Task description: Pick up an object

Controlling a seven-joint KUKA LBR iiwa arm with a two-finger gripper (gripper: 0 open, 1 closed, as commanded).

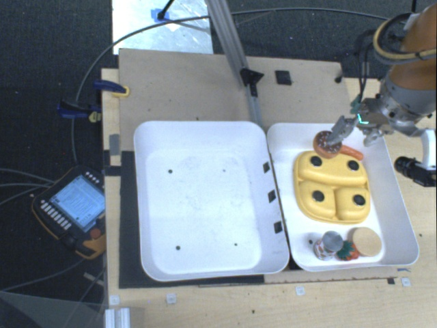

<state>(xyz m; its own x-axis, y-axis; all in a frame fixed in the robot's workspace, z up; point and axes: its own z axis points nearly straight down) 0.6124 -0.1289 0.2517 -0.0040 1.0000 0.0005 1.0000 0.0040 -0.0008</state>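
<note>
Reach had brought the gripper (334, 139) down over the far end of the right bin (399, 203), where its tip sat on or just above a small brownish ring-shaped object (323, 144). From this slanted view it could not be told whether that object lay between the tips or merely under them, nor whether the tool was spread or closed. A thin orange piece (351, 150) lay just beside the ring, toward the arm's side.

The ring rested at the far edge of a large yellow moulded object (333, 186) with four dark spots on top, which took up the middle of that bin. Its bulk probably explained the steep, tilted approach: the wrist came in from the right and leaned over the bin's rim so as to clear the yellow shape.

At the near end of the same bin sat a cluster touching one another: a small grey-capped item (332, 240), a round tan disc (367, 241) and something red and green (349, 253) between them. The left bin (153, 142) stood alongside, well apart from the arm. Judged from this, the pick was at the grasp stage, unconfirmed.
</note>
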